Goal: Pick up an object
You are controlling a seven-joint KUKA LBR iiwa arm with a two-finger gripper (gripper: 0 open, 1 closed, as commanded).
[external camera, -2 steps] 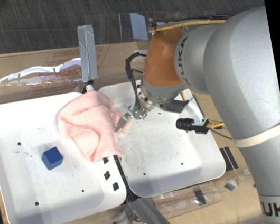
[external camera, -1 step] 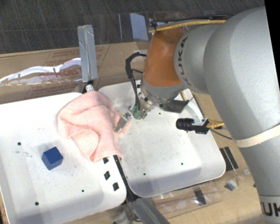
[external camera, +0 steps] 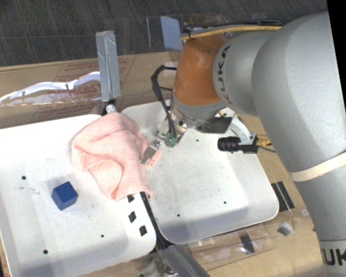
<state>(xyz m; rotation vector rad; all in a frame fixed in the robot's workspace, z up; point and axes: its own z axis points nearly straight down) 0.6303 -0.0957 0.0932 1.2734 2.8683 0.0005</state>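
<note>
- The gripper [external camera: 153, 147] is low over the far-left corner of the right bin [external camera: 238, 206], right at the seam where the two bins meet.
- Its tip sits at the right edge of the cloth [external camera: 108, 154]. It looks like it's touching the fabric, or as good as.
- Honestly can't tell if the gripper is wide, narrow or has any cloth pinched. That end is small and blurry from this angle, so I'm not calling it.
- There's a bit of green and some black cable [external camera: 164, 96] right behind the gripper, and a short black stub [external camera: 235, 145] sticks out of the wrist on the near side.
- The cloth is pink and crumpled. It lies mostly in the far-right part of the left bin [external camera: 22, 260], with its right edge draped over the divider into the right bin.
- A blue cube [external camera: 65, 194] sits on the floor of the left bin, left of the cloth and apart from it, nothing touching it.
- A few small black marks [external camera: 137, 218] sit on the left bin's rim by the seam, just in front of the cloth.
- The arm [external camera: 305, 118] comes in from the right, big and grey, and covers the right side of the bench. The orange band [external camera: 195, 74] is above the wrist, over the right bin's far edge.
- A grey upright post [external camera: 109, 66] stands behind the bins, just past the far end of the cloth.
- Both bins sit on brown cardboard [external camera: 36, 77], with dark floor beyond.
</note>
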